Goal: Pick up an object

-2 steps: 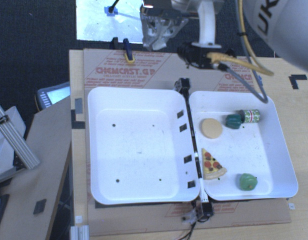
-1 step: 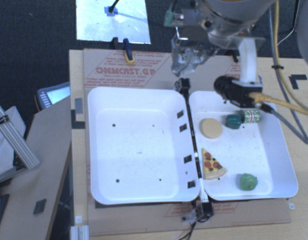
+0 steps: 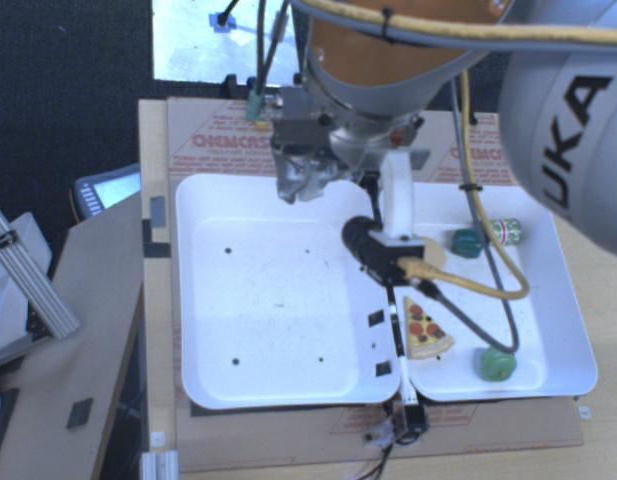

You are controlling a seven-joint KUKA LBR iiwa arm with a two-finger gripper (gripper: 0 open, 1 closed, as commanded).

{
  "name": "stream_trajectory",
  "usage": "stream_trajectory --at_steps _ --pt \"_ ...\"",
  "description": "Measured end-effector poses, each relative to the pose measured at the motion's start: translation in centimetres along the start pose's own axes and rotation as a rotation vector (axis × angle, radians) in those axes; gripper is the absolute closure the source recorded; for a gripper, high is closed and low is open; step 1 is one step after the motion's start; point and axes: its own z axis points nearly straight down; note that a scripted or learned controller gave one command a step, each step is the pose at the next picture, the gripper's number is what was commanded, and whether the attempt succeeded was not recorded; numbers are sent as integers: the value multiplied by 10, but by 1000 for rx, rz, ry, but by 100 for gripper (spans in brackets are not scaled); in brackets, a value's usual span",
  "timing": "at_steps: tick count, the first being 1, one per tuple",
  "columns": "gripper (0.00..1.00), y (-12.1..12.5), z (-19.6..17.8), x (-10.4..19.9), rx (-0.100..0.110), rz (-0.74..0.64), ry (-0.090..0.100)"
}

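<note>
My gripper (image 3: 306,176) hangs over the far edge of the left bin (image 3: 191,298), near the wall shared with the right bin (image 3: 576,353). Nothing shows beneath it or in its grasp. In the right bin, a toy pizza slice (image 3: 426,330) lies close to the dividing wall toward the front. A green round object (image 3: 496,364) sits at the front. Farther back are a teal object (image 3: 467,242) and a small white can with green and red marks (image 3: 506,231). A tan object (image 3: 432,255) is partly hidden by the robot's wrist parts.
Both bins rest on a cardboard sheet (image 3: 218,143) on the bench. The arm's large grey and orange body (image 3: 408,38) covers the far part of the right bin. A yellow cable (image 3: 488,288) loops over the right bin.
</note>
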Motion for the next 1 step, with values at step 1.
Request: stream_trajectory --at_steps 1 --pt "100 -9 -62 -17 -8 6 2"
